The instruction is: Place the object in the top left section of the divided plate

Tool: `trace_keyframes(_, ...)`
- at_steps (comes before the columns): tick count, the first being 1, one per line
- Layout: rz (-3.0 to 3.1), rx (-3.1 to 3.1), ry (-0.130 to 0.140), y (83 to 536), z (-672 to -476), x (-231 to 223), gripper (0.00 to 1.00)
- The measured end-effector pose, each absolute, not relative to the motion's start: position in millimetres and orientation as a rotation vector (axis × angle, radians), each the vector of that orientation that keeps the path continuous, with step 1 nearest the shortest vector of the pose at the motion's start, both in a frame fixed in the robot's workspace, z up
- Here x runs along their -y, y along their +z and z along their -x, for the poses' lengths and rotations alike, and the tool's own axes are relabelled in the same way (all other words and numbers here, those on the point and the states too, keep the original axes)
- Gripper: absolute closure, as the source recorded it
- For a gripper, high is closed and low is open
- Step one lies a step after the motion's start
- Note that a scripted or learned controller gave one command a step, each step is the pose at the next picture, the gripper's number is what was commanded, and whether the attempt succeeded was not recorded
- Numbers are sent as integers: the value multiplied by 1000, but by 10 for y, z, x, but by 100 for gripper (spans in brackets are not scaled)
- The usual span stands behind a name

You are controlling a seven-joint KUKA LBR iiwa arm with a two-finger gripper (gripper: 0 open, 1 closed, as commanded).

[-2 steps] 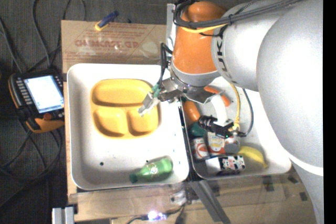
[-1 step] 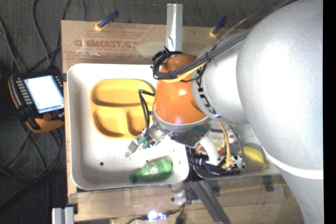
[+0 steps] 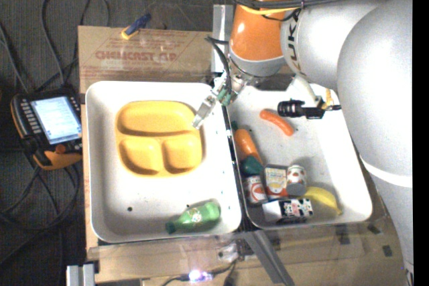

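- The divided plate (image 3: pixel 159 137) is yellow with three sections, lying in the left bin (image 3: pixel 100 211), left of frame centre.
- The tool (image 3: pixel 204 110) hangs over the plate's upper right edge; whether it is apart or together I cannot tell.
- A green bottle (image 3: pixel 196 216) lies near that bin's lower edge.

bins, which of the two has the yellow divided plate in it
The left bin: the yellow divided plate lies in it, with a green bottle near its front edge. The right bin holds the banana, carrot and other small items instead.
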State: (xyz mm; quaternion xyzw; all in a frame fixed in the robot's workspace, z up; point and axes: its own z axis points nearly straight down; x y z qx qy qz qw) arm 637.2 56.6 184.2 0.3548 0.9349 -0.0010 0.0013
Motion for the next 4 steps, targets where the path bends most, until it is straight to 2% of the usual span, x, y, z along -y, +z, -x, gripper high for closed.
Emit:
trace_keyframes(1,-1115,-2933,-2,1935,-6376,-566,100)
trace_keyframes(2,-1279,-2873,-1,1829,-5492,-182,100)
trace_keyframes(3,-1474,-2780,-2,1825,-4824,-321,100)
trace_keyframes(4,-1733,-2625,-2,1829,-4829,-66,100)
